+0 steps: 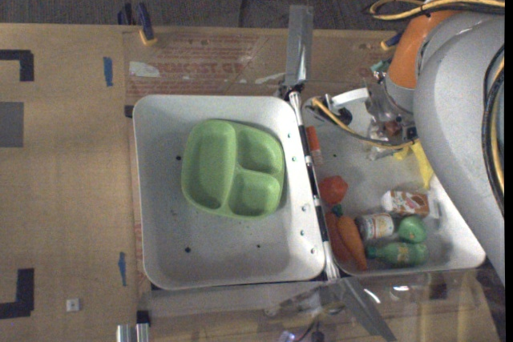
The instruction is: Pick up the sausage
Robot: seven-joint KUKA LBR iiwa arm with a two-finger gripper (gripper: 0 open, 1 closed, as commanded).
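**Sausage lies low in the right bin, gripper up at the top**

I see 2 white bins on the brown surface (64, 172). The left bin (160, 252) holds a green plate (234, 169) with 3 parts. In the right bin (449, 240), the sausage (332, 239) lies along the left wall, touching a carrot (352, 242), with a red tomato (333, 188) just above. The gripper (390, 128) hangs near the top of that bin, well apart from the sausage. I cannot tell if it is wide or narrow.
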